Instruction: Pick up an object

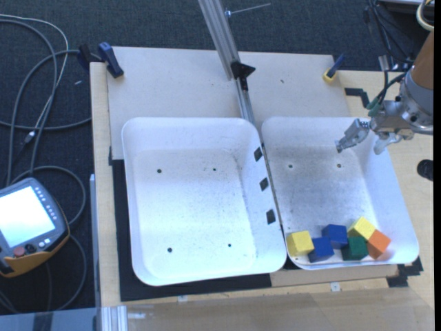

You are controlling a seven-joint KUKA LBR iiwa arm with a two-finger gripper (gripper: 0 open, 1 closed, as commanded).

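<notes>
Since the blocks sit bunched in the near corner of the right bin [386, 185], I judge the yellow block [300, 242] the best pick: it lies at the cluster's left end, touching only a blue block [321, 249]. It looks cube-like, so no long axis; its faces sit slightly skewed to the bin wall. I'd turn the fingers to match. The gripper [365, 138] hangs at the far rim, well apart, fingers spread and holding nothing.
</notes>
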